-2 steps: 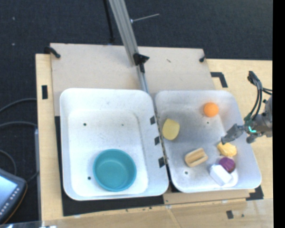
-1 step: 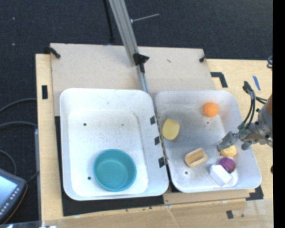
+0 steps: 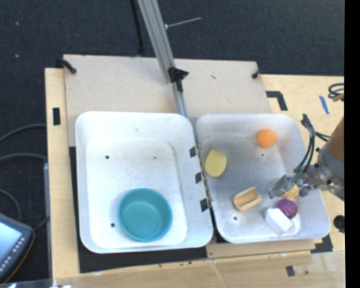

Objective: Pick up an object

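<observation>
**Working a crowded corner, risking a miss or a double grab**

Hovering low over the right bin (image 3: 240, 120), close to its right wall, with the gripper (image 3: 283, 186) at the end of the arm (image 3: 333, 161). Failing to read the gripper's opening from this slanted view: wide or narrow, cannot tell. Seeing nothing plainly held in it.

Judging the likely target to be 1 of 4 things packed close together here: a small yellow piece (image 3: 291, 192) just beside the gripper, perhaps touching it; a purple object (image 3: 287, 208) just below that; a white block (image 3: 278, 221) touching the purple object at its lower left; and a tan block (image 3: 247, 198) near, to the left.

Risking, first, catching 2 things at once, or wedging 1 against another, because of that crowding. Risking, second, nudging the small yellow piece aside rather than gripping it, given how little of it is showing. Risking, third, pushing the rounded purple object away toward the wall or the white block, since rounded shapes probably roll under an off-centre squeeze. Risking, last, scraping the bin's sloping right wall while descending so near it.

Leaving easier, better-separated choices alone: an orange ball (image 3: 266, 138) and a yellow disc (image 3: 215, 162), both well apart from the cluster, and a teal bowl (image 3: 145, 214) sitting in the left bin (image 3: 108, 122).
</observation>
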`<state>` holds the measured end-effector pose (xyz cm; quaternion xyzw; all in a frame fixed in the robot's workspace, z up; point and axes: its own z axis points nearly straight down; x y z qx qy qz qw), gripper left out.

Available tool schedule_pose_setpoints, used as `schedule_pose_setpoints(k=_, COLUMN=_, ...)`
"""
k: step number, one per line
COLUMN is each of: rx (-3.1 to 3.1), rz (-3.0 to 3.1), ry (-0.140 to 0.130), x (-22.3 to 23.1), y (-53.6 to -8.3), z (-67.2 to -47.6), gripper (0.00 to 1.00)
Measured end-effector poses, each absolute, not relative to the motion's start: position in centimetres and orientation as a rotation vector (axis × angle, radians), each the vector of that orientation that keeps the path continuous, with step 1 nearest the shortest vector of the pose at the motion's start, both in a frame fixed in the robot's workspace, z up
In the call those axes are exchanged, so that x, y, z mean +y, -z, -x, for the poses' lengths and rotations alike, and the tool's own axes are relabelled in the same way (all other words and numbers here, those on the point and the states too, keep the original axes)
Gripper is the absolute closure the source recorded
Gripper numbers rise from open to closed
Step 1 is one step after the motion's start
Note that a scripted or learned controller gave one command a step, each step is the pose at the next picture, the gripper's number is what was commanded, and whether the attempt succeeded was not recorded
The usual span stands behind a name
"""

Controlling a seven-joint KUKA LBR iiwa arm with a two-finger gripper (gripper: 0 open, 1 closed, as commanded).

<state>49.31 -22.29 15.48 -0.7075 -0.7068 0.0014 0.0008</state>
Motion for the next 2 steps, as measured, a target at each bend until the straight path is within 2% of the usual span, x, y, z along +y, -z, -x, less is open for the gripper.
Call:
schedule_pose_setpoints(k=1, rx=-2.219, rz=2.221, ry=-0.004, x=-22.4, y=-10.2, z=-49.2, gripper=0.0)
schedule_pose_setpoints(k=2, rx=-2.22, rz=2.231, ry=0.003, x=-22.5, y=-11.6, z=-49.5, gripper=1.0)
